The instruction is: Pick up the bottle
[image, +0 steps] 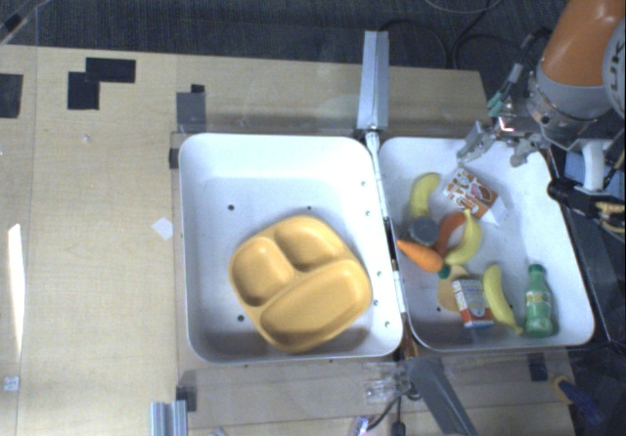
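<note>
The green bottle (pixel 538 300) lies in the front right corner of the right bin (pixel 565 229), cap pointing to the back, next to a banana (pixel 500 296). My gripper (pixel 495 150) hangs over the back edge of that bin, well behind the bottle. Its fingers are spread open with nothing between them. Just in front of it lies a white and brown snack packet (pixel 472 195).
The right bin also holds two more bananas (pixel 424 193) (pixel 470 241), a carrot (pixel 423 255), a grey round piece (pixel 424 229) and a small carton (pixel 472 304). A yellow divided plate (pixel 301 281) sits in the left bin (pixel 210 229). A metal bar (pixel 373 82) runs back from the gap between the bins.
</note>
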You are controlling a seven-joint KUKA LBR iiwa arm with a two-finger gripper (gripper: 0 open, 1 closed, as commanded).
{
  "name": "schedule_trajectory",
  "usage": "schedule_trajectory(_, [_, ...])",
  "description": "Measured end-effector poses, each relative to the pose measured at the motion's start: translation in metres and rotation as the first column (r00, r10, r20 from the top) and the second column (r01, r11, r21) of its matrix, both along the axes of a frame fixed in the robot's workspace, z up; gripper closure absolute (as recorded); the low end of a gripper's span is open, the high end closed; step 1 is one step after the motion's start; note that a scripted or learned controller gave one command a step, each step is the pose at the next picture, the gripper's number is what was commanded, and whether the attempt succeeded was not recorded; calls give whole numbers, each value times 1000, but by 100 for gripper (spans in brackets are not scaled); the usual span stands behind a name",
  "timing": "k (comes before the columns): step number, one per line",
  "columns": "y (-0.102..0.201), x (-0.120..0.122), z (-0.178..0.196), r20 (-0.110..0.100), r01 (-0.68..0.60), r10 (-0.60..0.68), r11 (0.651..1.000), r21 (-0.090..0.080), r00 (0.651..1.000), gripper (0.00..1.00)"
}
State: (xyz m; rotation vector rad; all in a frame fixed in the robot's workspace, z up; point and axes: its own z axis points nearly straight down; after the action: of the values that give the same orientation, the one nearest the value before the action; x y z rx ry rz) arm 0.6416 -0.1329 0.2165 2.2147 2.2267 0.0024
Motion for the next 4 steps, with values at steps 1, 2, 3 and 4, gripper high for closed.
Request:
schedule_trajectory(1, [-63, -22, -47, 1, -133, 133, 991, -1, 991, 0])
schedule_trajectory(2, [-54, -144, -112, 2, -164, 164, 986, -1, 986, 0])
schedule_trajectory(3, [-73, -153, -87, 3, -184, 184, 983, -2, 983, 0])
schedule_trajectory(4, [-73, -146, -128, 12, -225, 225, 974, -7, 974, 0])
